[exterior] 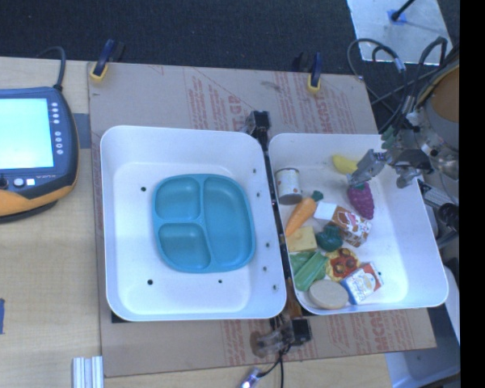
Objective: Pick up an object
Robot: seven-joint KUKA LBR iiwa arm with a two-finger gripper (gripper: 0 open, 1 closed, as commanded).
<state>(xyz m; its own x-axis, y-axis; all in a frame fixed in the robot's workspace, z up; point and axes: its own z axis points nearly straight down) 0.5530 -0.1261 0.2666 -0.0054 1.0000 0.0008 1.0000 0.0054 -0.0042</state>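
Since the task names no particular object, anything in the right bin (404, 297) will serve, and the pile there is best read from its near edge outward. Against that near edge lie a round tan slice (329, 294) and a small red and white carton (360, 284), touching each other, with a green piece (307, 269) and a yellow block (301, 239) crowded just behind them toward the bin's left wall. Further back an orange carrot (301, 214) leans by a small tin can (288, 186) close to that left wall. A purple bunch of grapes (360, 200) sits past the middle of the bin, a little apart from the heap. A yellow piece (344, 165) lies by the far edge. The gripper (388, 172) hangs over the far right part of this bin, just beyond the grapes. Its two grey fingers (370, 168) look spread, with nothing between them, so nothing has been picked up yet. The grapes seem the sensible target, being nearest the gripper and having free floor on their right side. To do it well, the arm should centre over the bunch, come straight down with the fingers straddling its narrow width, and close only once low enough to catch the body, not the top. A crooked descent risks nudging the bunch into the packet (352, 225) touching its near end. The left bin (121, 297), holding a blue divided plate (203, 221), plays no part here.
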